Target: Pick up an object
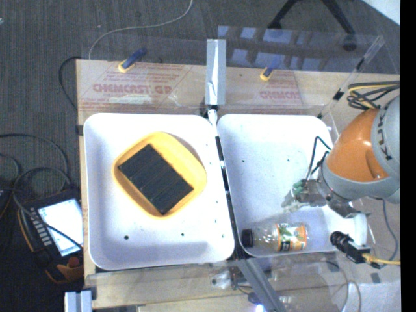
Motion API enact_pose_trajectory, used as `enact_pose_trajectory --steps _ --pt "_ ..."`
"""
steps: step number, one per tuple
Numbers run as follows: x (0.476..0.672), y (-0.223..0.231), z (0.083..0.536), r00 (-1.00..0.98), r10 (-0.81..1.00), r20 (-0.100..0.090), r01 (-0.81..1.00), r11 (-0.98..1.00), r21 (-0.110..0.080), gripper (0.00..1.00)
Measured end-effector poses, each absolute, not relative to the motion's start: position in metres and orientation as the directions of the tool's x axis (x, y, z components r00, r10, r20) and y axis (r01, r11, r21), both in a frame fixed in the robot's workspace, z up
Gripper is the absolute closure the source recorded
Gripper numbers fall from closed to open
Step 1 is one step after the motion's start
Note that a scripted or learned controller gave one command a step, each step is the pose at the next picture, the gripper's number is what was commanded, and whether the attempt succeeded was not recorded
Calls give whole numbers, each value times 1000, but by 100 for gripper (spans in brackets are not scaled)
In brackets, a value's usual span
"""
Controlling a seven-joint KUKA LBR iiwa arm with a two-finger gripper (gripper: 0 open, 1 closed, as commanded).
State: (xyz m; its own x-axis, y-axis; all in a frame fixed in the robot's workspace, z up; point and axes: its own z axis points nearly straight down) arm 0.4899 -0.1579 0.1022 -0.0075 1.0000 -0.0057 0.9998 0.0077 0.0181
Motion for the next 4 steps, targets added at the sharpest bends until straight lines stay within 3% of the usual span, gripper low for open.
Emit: enact_pose_trajectory --steps 1,2,3,4 --pt "490 -158 102 -7 1000 -6 1000 8 18 0" --pt "488 -162 92 -116 993 -5 993 116 13 0" --pt "500 -148 92 -220 975 -14 975 220 13 0" --pt "506 -111 141 -125 992 -1 992 125 -1 0"
